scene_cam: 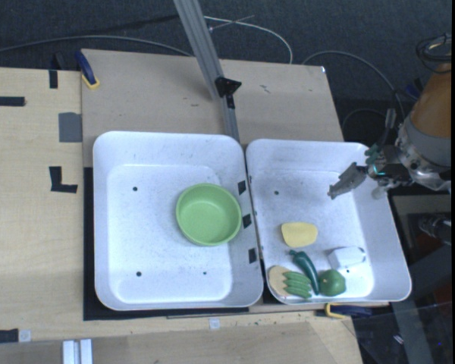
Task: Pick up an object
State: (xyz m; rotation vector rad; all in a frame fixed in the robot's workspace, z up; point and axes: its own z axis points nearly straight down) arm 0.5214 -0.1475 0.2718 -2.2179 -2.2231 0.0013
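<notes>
My gripper (360,189) hangs over the right side of the right bin (303,158), fingers spread apart with nothing between them. Toward that bin's front lie a yellow lump (299,234), a white object (347,257), a dark green pepper-like piece (305,267), a round green piece (332,283) and a tan piece with green ridges (287,283). The gripper stands above and to the right of the yellow lump, apart from all of them. A green bowl (208,214) sits upright in the left bin (129,158).
A grey metal pole (201,40) slants down from the top and ends at the bins' shared back corner. Cables (280,40) run over the dark floor behind the bench. Black clips (247,220) join the bins along their shared wall.
</notes>
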